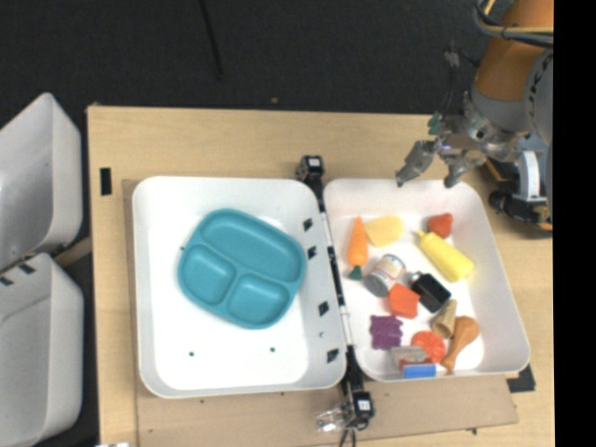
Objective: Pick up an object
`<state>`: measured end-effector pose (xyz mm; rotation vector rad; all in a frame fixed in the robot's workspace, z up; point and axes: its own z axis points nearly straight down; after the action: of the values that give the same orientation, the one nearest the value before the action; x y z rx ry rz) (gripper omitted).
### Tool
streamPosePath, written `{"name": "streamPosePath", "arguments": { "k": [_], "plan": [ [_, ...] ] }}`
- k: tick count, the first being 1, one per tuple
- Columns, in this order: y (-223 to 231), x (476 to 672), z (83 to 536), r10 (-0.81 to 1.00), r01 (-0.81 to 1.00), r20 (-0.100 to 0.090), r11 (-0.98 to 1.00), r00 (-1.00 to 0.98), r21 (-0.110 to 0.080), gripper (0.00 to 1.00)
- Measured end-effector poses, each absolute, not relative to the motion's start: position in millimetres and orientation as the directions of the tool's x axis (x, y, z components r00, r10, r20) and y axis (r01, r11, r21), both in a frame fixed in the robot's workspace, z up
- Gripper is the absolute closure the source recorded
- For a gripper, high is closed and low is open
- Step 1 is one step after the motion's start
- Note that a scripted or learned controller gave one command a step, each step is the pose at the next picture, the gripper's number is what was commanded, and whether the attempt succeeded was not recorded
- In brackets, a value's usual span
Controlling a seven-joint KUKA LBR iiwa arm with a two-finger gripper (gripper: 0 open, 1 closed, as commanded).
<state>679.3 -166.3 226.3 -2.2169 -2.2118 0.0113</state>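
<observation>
While the end effector (430,166) hangs spread wide and empty, the yellow block (446,255) lies just below it: light, stiff plastic by the look, best pinched across its narrow sides

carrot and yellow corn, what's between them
In the camera view, a pale yellow block lies between the carrot and the corn, nearer the carrot.

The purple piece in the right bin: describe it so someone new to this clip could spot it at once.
Start at the right bin, which holds the toy clutter. Near its left wall, toward the front, lies the purple piece, just below the orange block. It is the only purple item there, with a jagged outline.
</observation>
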Motion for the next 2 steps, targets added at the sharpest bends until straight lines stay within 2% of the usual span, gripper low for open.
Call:
{"name": "streamPosePath", "arguments": {
  "k": [1, 2],
  "plan": [
    [-166, 681.4, 234, 1.000, 1.000, -0.001, 0.001, -0.001, -0.001, 0.00],
    [-174, 683.5, 188, 1.000, 1.000, -0.002, -0.001, 0.001, -0.004, 0.00]
  ]
}}
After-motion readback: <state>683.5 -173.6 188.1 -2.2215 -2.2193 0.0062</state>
